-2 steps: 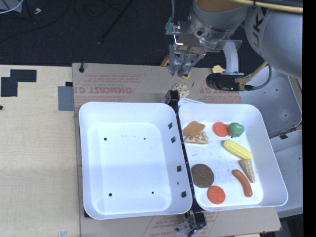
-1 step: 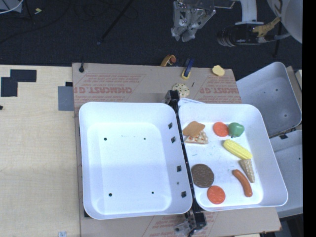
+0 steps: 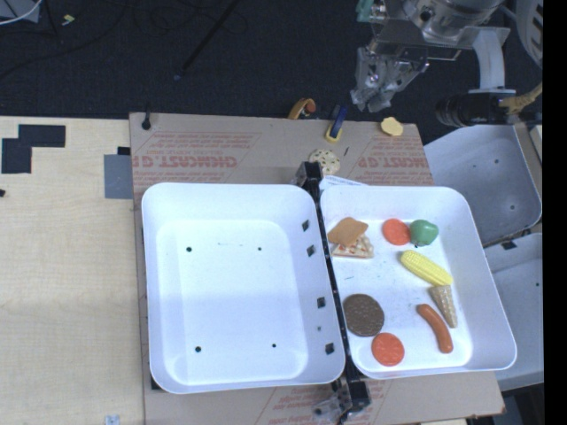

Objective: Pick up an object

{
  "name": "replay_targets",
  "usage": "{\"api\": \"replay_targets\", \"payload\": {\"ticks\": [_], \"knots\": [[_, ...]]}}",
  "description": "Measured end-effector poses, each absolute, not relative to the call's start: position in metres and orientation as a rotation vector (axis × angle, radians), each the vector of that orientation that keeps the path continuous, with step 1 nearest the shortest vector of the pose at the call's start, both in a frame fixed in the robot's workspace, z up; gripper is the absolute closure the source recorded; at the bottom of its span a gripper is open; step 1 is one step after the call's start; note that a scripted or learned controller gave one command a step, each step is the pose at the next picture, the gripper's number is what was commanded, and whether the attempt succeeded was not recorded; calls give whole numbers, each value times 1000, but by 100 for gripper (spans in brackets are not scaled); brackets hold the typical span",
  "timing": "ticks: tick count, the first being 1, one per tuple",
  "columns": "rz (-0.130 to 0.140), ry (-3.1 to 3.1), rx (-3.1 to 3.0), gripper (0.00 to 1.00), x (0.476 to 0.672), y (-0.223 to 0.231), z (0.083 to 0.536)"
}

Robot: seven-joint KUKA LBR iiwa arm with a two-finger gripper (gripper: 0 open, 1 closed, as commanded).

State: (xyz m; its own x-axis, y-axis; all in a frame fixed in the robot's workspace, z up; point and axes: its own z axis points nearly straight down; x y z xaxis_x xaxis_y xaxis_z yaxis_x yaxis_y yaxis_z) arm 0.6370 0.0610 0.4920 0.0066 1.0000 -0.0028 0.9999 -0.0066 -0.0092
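right bin near edge: red disc, brown cookie, sausage | middle: corn, tomato | bench far edge: gripper raised, fingers' opening: cannot tell, nothing seen held

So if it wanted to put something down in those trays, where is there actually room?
The left bin is bare white floor from wall to wall. The right bin is crowded: toast, tomato, corn, cookie and sausage. Its one small gap lies mid-floor between the corn and the cookie.
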Motion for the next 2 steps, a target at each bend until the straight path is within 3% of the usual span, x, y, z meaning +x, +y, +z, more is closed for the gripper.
{"api": "replay_targets", "payload": {"ticks": [1, 2], "knots": [[10, -2214, -2224, 100, 644, -2, 460], [-6, -2228, -2218, 100, 621, 45, 543]]}}
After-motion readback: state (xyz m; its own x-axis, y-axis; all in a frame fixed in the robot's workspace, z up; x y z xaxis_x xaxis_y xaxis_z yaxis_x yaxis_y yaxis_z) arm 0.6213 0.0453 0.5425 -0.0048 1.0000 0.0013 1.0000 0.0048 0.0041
